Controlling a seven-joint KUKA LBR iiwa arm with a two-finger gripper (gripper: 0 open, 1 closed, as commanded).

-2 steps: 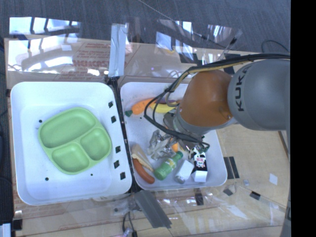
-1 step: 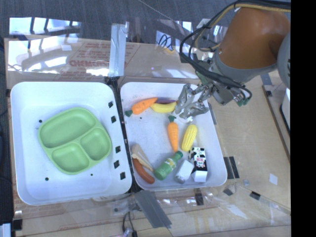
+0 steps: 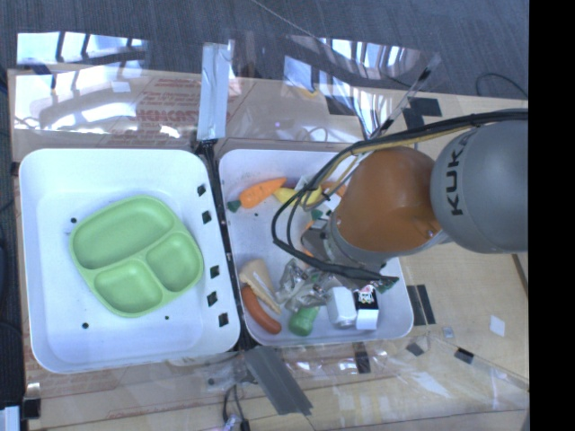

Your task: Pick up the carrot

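Note:
The carrot (image 3: 261,192), orange with a green top, lies in the right bin (image 3: 395,317) near its far left corner, pointing toward the divider. My gripper (image 3: 300,287) hangs low over the near half of the same bin, well apart from the carrot and closer to the front. Its metal tip sits among a cluster of toy foods. The orange wrist band (image 3: 386,200) and grey arm cover the right part of the bin.
Around the gripper lie a beige piece (image 3: 256,277), a red-orange sausage-shaped piece (image 3: 260,311), a green piece (image 3: 304,320) and small white blocks (image 3: 343,309). A yellow item (image 3: 304,196) lies beside the carrot. The left bin (image 3: 45,241) holds a green divided plate (image 3: 135,254).

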